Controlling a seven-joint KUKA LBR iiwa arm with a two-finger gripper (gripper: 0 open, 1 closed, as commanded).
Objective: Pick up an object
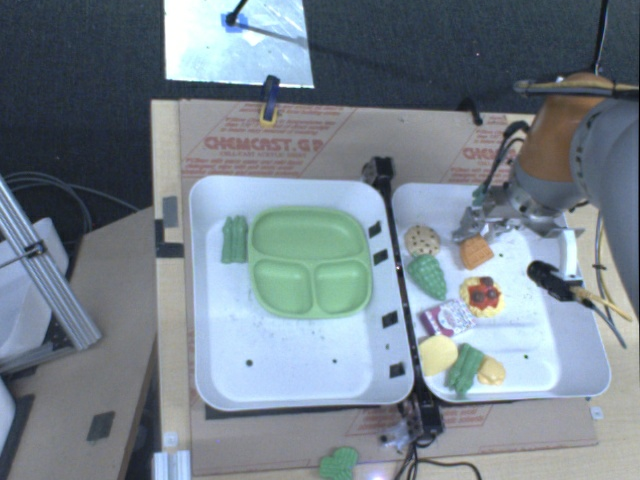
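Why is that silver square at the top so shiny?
Camera view: light glares off the silver sheet, washing out its middle; the white bins look bright too; the green tray stays sharp, while the arm is slightly soft.

- A small orange wedge-shaped plastic toy (477, 252) is lying in the right white bin's upper middle, directly under the gripper (478, 226) tips, tilted slightly.
- It is sitting at about three o'clock from a round tan cookie toy (422, 239), near it but apart.
- It is resting at roughly twelve o'clock from a yellow pastry toy with red topping (483, 295).
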